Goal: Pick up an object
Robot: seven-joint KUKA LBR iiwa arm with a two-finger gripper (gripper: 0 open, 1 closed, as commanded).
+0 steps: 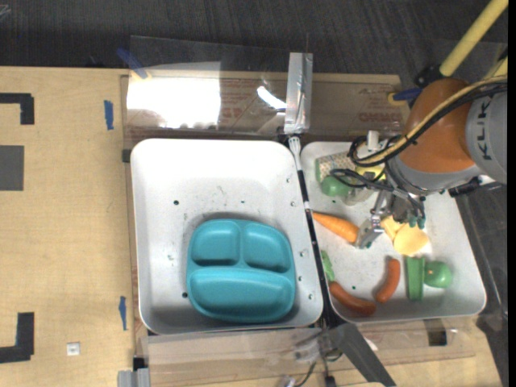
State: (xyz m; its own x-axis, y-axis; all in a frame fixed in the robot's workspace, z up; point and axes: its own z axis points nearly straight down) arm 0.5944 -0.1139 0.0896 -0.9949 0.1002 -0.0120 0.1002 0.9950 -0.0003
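Two white bins stand side by side on the desk [56, 216], which looks like light wood. The left bin [161, 176] takes the middle of the frame and holds a teal divided plate [240, 270] in its lower part; the plate has three compartments.

The right bin [468, 289] is at the right of the frame and carries several toy foods. An orange carrot [336, 226] lies near its left wall, tilted, with the thick end toward the lower right. A green piece [332, 186] sits above the carrot, near the upper left corner of this bin. A yellow piece [407, 237] lies in the middle of the bin. Below it are a red-brown sausage [389, 280], standing almost upright in the picture, and a second curved red piece [351, 298] near the lower edge. A green object [425, 275] rests at the lower right, just beside the sausage.

The arm [439, 131] comes in from the upper right, with its orange band above the bin. The gripper [372, 234] hangs low between the carrot and the yellow piece, close to the carrot's thick end. Whether it is spread or pressed together cannot be told, and nothing is clearly seen in it.
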